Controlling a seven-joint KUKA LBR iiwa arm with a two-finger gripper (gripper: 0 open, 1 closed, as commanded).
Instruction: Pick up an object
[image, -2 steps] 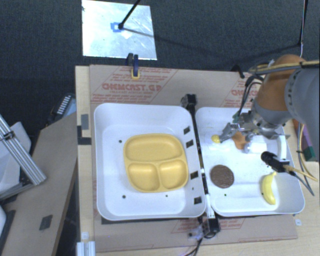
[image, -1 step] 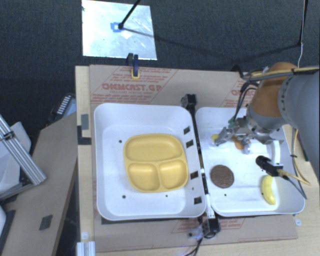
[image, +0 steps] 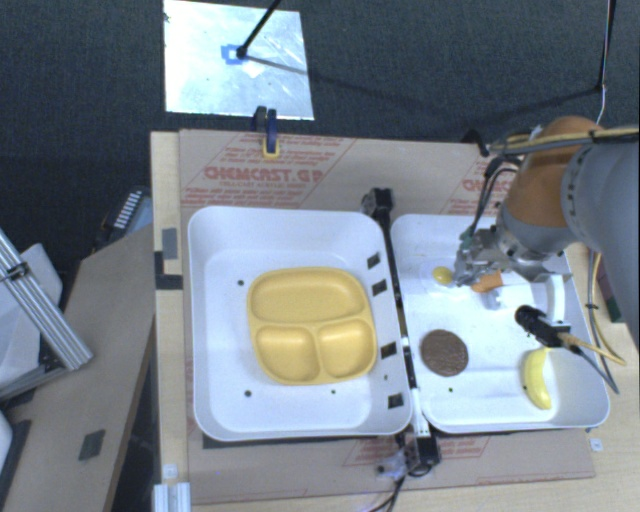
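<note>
Okay, I've got the arm (image: 560, 190) reaching into the right bin (image: 590, 405) from the view's right, wrist low over the bin's far half. The jaws sit down near the bin floor, but from this angle I can't tell whether they're open or closed, and I see nothing I'd call gripped. Nearest candidate: a small orange piece (image: 487, 284), right at the jaws on the side nearer the camera; touching or not, I can't say. Next, a small yellow round thing (image: 442, 274), just beside the jaws toward the left bin (image: 215, 330). It's round, so there's no long axis to line up with. Toward the near rim lie a brown disc (image: 444, 352) and a banana (image: 538, 380), its length running roughly away from the camera. The yellow divided tray (image: 305, 325) is well apart. My call: the orange piece needs the smallest shift, so that's the pick to watch
</note>
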